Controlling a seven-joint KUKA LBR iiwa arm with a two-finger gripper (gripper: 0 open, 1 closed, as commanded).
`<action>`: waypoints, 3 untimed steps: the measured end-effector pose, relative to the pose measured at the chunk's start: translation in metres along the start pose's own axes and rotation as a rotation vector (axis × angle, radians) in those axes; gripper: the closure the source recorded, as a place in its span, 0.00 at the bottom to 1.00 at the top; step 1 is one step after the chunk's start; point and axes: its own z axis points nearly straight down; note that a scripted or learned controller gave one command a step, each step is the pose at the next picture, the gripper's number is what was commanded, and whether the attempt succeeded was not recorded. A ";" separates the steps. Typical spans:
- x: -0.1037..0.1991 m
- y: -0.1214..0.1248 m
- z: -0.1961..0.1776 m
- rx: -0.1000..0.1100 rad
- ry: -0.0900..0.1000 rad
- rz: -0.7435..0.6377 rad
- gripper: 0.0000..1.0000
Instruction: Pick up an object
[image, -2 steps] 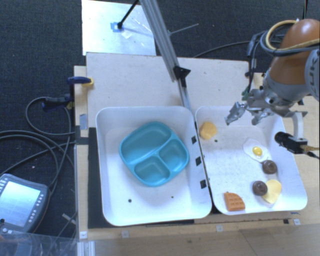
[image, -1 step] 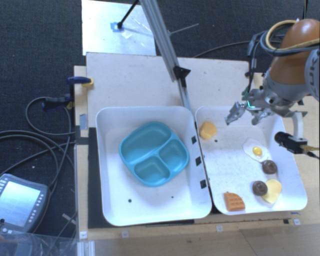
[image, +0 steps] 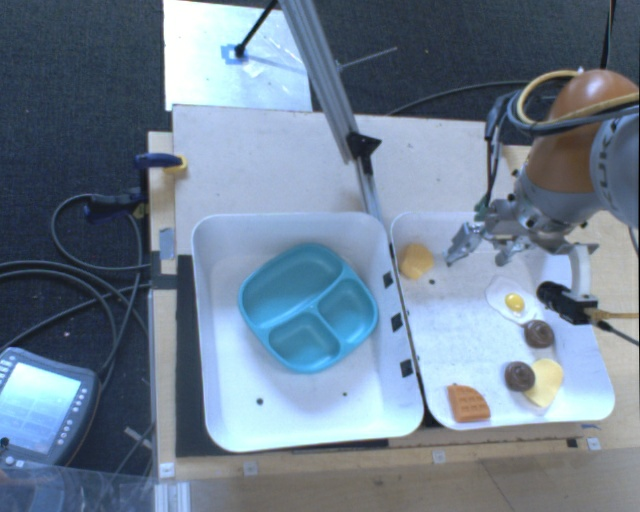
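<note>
Dark carpet floor (image: 80, 100) surrounds a pale wooden bench (image: 270, 160).

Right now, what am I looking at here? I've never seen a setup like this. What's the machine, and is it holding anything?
You are looking down at a slant from one camera fixed above a bench. The grey and orange machine on the right is a robot arm. At its end is the tool, two fingers for grasping, and they stand open with nothing between them.

Two shallow white bins sit side by side. The left bin holds a blue divided plate. The right bin holds toy food: a yellow lump close to the tool, a fried egg, two brown rounds, a yellow piece and an orange cracker.

Its job is to pick one up.
</note>
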 end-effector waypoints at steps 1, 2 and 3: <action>-0.002 0.010 0.053 0.000 0.000 -0.001 0.00; -0.002 0.009 0.101 0.000 0.000 -0.001 0.00; -0.002 0.012 0.087 -0.007 0.000 0.000 1.00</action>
